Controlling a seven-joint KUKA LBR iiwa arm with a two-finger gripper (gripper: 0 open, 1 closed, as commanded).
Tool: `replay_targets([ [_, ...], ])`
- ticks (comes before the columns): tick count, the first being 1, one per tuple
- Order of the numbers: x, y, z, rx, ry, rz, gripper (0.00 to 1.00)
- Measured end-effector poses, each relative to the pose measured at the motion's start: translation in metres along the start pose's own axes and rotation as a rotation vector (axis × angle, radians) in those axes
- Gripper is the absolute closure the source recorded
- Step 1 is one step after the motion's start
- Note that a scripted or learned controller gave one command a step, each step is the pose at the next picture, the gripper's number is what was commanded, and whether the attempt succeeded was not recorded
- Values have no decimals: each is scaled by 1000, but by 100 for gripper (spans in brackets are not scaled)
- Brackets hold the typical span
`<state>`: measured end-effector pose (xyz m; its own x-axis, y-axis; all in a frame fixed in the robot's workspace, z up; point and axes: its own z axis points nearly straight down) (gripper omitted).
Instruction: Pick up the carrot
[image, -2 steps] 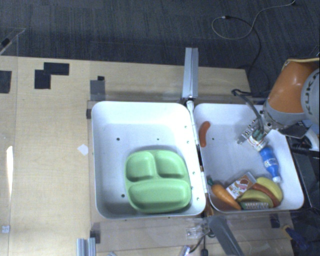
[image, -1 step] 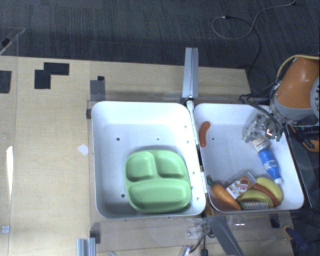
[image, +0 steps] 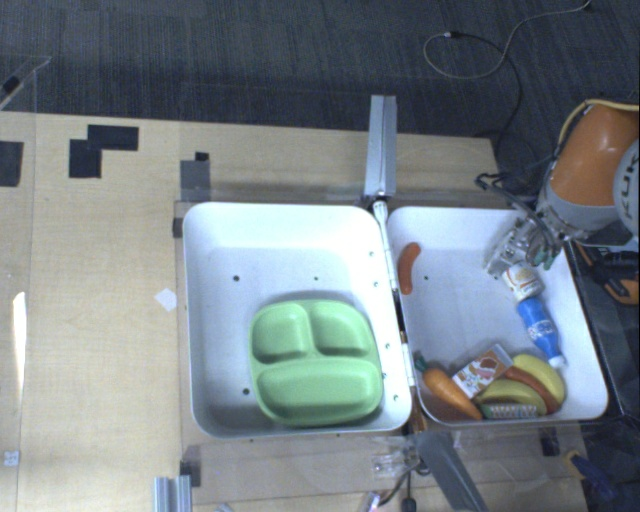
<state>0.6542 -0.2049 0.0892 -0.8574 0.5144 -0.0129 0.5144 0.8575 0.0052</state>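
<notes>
The carrot (image: 447, 392) is orange and lies in the front left corner of the right bin (image: 460, 305), against the bin's near wall. My gripper (image: 518, 250) hangs over the back right part of that bin, well away from the carrot, just above the cap end of a blue bottle (image: 535, 318). Nothing shows held in it.
Beside the carrot lie a small snack box (image: 480, 372), yellow bananas (image: 536, 378) and a green item (image: 510, 408). A reddish sausage (image: 408, 268) rests by the right bin's left wall. A green divided plate (image: 315, 362) sits in the left bin (image: 215, 300).
</notes>
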Motion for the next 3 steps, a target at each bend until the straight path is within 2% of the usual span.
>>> replay_targets([
  [2, -6, 5, -29, -10, -24, -4, 100],
  [3, -3, 2, 0, -1, 0, -545, 100],
])
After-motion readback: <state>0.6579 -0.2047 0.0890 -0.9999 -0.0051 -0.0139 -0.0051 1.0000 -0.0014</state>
